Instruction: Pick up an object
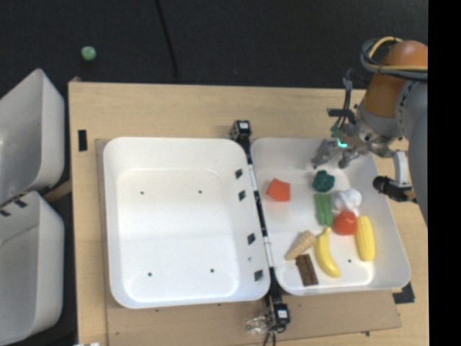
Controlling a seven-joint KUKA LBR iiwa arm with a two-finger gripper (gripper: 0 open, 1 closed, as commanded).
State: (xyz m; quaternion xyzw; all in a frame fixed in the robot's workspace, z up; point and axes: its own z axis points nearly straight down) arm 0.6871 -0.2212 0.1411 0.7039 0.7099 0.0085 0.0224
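Left bin bare white. In right bin, left to right: orange block, tan cone, brown bar, banana, green pickle, dark green lump, red piece, corn. Gripper above bin's far edge, fingers apart, nothing between.

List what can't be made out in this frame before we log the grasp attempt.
- Gripper open or shut: too small and blurred in the camera view.
- White object: partly covered by the red object; its shape is unclear.
- Dark green object below the gripper: too blurred to identify.
- Arm: cut off by the right edge.
- Clutter at the bench's front edge: too small to identify.
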